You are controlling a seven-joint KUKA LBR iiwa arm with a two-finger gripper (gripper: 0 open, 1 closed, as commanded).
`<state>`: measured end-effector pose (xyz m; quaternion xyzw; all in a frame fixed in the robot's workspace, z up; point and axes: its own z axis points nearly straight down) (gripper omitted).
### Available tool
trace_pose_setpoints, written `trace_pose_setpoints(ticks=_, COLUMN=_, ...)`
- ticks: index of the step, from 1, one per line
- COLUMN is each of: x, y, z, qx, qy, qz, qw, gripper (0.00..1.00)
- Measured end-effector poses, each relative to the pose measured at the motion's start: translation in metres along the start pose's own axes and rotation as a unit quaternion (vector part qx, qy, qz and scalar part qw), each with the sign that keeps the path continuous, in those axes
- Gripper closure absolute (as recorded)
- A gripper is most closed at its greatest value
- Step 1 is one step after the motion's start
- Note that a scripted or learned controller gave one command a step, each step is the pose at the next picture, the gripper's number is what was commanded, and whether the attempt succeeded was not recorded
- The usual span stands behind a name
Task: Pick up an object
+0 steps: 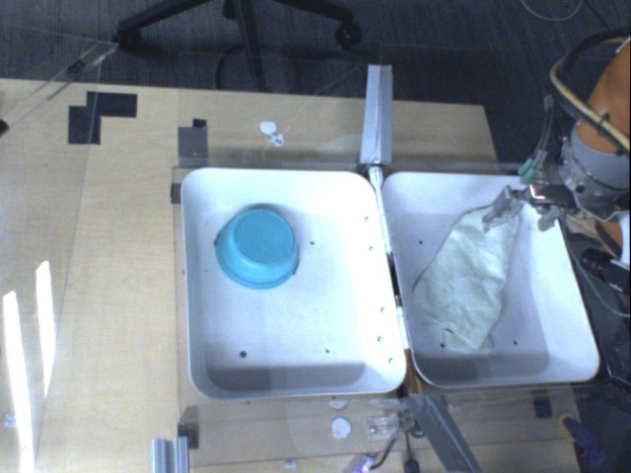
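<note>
Camera view looks down at a slant on a pale wooden bench (108, 264) carrying two shallow white bins side by side. At the left, the left bin (296, 353) holds a blue bowl (257, 246), sitting in its upper left part, apart from the walls. At the right, the right bin (552, 353) holds a pale, crumpled cloth (468, 279), which stretches from the lower middle of that bin up toward its upper right corner. The upper tip of the cloth is drawn up into a narrow point there.

At the right edge of the frame the grey arm (601, 170) comes in, with its orange band (609, 101) showing in the upper right. Its end effector (521, 200) sits over the upper right corner of the right bin, and its fingers meet the raised tip of the cloth; the cloth appears pinched between them, with the rest of the fabric trailing down onto the bin floor.

A metal bar (377, 116) stands at the top between the two bins. Black tape marks (94, 114) lie on the bench in the upper left of the frame. Beyond the bench, at the top, the dark legs of a chair base (237, 8) spread over the dark floor. Small fittings and cables cluster along the bottom edge below the bins.
</note>
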<state>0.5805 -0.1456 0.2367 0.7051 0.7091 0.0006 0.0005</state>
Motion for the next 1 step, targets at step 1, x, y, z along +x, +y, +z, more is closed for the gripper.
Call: trace_pose_setpoints(ticks=1, x=0.0127, y=-0.0224, z=0.1404, qx=-0.003, qy=-0.001, qz=-0.102, qw=0.9948, gripper=0.00)
